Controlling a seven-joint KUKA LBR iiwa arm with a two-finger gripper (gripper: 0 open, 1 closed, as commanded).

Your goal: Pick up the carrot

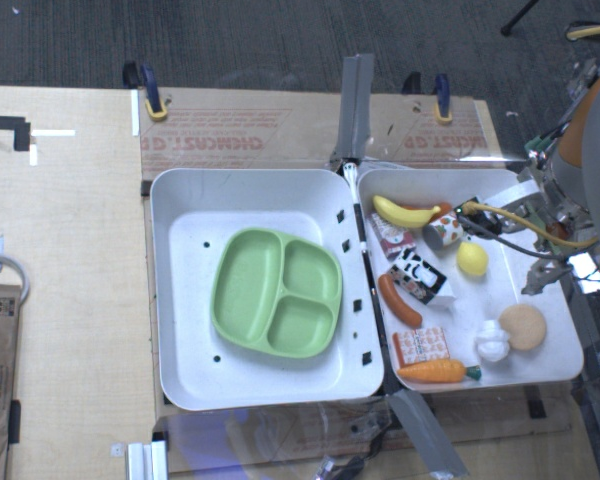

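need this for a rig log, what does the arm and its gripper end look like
The arm enters at the right edge: grey body with an orange band. Lower down is a cluster of dark and metallic hardware with a yellow cable looping across it and thin dark wires nearby. A grey metal piece juts out below. The fingers are too small to make out.

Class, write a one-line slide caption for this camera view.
Orange toy carrot lies at the right white bin's near edge; the gripper sits by its right rim.

Red upside-down lettering on the brown cardboard sheet (310, 128) behind the two white bins appears to read "CHEMCUT"; the small packets' printing is too small to read.
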